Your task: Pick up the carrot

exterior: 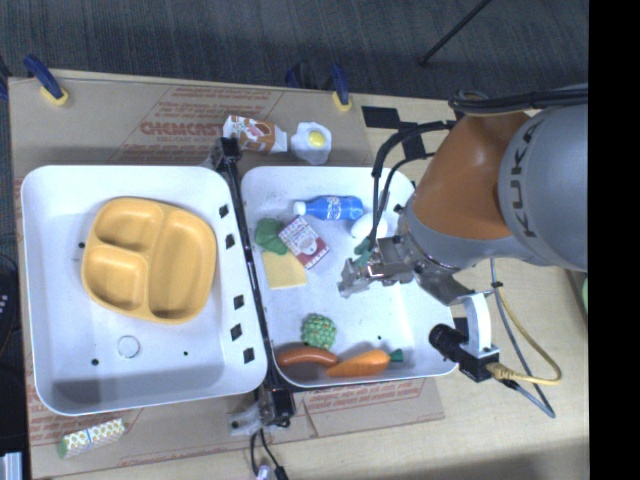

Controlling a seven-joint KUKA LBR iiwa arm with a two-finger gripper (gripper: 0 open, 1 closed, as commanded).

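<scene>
The gripper (358, 276) is seen poised over the middle of the right bin (420, 183); whether it is open or shut cannot be told, and nothing is seen held. The carrot (360, 363) is found below it, lying flat against the bin's near wall, touching a sausage (305, 357). A yellow plate (150, 258) is seen in the left bin (40, 268).

the left bin (40, 268) holds a yellow divided plate (150, 258). in the right bin (262, 183) lie a blue bottle (333, 208), a red packet (303, 242) touching a yellow slab (284, 269), a green leafy piece (268, 233), a green bumpy ball (318, 329) and a sausage (305, 357) — all apart from the plate.
</scene>
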